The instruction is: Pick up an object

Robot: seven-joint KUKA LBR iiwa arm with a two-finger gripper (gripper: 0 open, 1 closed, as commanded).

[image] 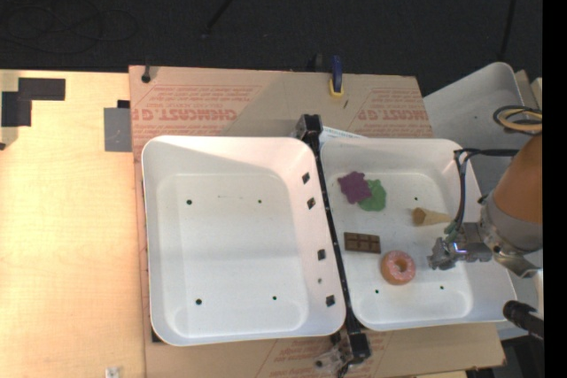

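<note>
Pincer low over the right bin, nothing in its grip that we can see.

We see it hanging at the bin's right side, and we cannot tell how wide it stands, it's too small and dark to read. Closest target, we reckon, is the donut, just to the pincer's left and a shade nearer us, lying flat and round, so no long axis to fuss over. The cone lies just beyond the pincer, tip pointing right. The chocolate bar sits farther left past the donut, long axis running left-right. Far left and beyond, grapes touch a green piece. The left bin lies well beyond all that, bare white floor showing.
</note>
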